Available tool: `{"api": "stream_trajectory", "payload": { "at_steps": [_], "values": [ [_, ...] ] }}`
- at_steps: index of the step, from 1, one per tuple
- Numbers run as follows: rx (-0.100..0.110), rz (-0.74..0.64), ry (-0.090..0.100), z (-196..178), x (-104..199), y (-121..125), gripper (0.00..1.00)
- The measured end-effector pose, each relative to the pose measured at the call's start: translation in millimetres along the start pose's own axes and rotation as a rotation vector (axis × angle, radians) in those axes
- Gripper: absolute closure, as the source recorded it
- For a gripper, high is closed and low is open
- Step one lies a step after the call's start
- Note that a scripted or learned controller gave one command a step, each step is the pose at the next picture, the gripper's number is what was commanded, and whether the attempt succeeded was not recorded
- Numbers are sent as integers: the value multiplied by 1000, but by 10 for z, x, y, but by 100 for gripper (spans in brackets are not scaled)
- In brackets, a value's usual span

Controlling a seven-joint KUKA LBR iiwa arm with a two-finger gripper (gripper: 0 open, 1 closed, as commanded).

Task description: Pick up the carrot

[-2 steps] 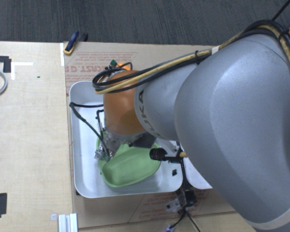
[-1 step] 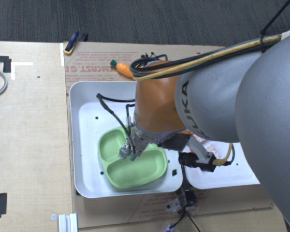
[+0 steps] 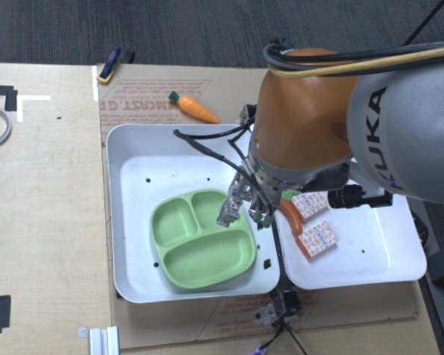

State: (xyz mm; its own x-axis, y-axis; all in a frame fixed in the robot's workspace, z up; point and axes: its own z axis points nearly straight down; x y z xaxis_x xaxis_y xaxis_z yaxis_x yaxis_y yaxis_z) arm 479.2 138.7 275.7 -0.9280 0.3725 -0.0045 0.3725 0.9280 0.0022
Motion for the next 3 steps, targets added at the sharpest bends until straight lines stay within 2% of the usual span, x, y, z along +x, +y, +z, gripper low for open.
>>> {"api": "stream_trajectory", "payload": {
  "at_steps": [1,2,3],
  "values": [
    [3,141,4,1522,136,700,100],
    [1,-120,1,452,122,292,100],
    [0,-135,-1,-593,-171,-418,100]
  ]
}}
